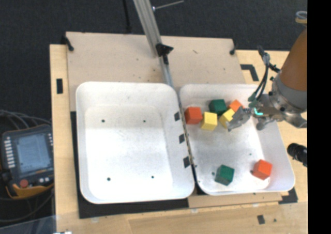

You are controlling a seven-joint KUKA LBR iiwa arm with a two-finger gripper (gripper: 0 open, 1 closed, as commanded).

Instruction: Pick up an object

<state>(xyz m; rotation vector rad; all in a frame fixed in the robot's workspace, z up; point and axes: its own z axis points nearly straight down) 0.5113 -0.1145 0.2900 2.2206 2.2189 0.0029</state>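
Two shallow white bins sit side by side under me; the left bin (129, 140) holds nothing I want, and the right bin (235, 176) holds all the blocks. My arm comes in from the right, orange band above the wrist, and my gripper (239, 119) is down low in the upper part of the right bin, at the edge of a tight cluster.

That cluster is where the nearest pick lies. From left to right: an orange cube (193, 115), a yellow cube (209, 121), a green cube (217, 106) behind it, a smaller yellow block (226, 117) just beside my fingers, and an orange piece (235, 105) at the back. Two loners lie well apart near the front wall: a green cube (224, 174) and an orange-red cube (262, 169).

My fingers blur into the metal of the hand, so I cannot tell how far open they are, nor whether anything sits between them.

I judge these blocks to be light, stiff and not fragile, likely painted wood or plastic, with flat faces that may be a little slick. The hold I want is across two opposite flat faces, squarely, not on corners. In the cluster the neighbours touch, so a finger may wedge or shove; the loners offer free sides.

I can read no brand, label or writing on any block.
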